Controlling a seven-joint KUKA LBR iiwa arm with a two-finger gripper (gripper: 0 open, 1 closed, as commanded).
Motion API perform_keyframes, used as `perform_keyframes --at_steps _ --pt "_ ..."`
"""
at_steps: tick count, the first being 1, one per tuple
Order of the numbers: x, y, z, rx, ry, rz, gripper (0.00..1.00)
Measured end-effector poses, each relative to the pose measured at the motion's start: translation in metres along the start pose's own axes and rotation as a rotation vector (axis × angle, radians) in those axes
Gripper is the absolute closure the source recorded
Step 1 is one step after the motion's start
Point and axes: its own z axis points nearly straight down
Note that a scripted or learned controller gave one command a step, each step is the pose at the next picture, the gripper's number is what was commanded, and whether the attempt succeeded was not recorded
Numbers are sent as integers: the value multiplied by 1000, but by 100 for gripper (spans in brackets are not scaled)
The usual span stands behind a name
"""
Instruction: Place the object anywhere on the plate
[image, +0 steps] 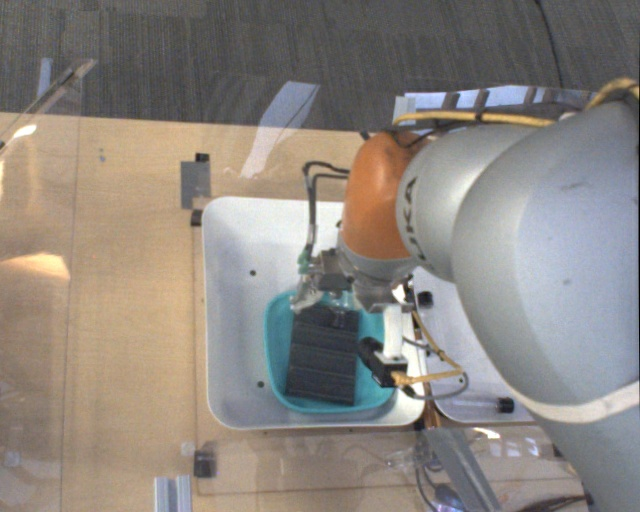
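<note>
Gripper (325, 300), its state hidden, hangs over a dark ribbed block (322, 358) lying on the teal plate (275, 340) in the white bin (230, 300), toward the tabletop's (110, 300) near edge.

1. The arm (520, 230) runs off the right and lower edges; its bulk hides most of the right-hand bin (480, 408), of which a curved corner shows.
2. The wrist covers the upper part of the teal plate (278, 345) and the top end of the dark ribbed object (322, 358); the gripper (325, 300) is masked there, so the state of the jaws cannot be told.
3. The bench (100, 300) is cut by the left and bottom edges.
</note>
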Motion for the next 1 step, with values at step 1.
perform_keyframes --at_steps 1 --pt "-63 -48 -55 -5 0 -233 0"
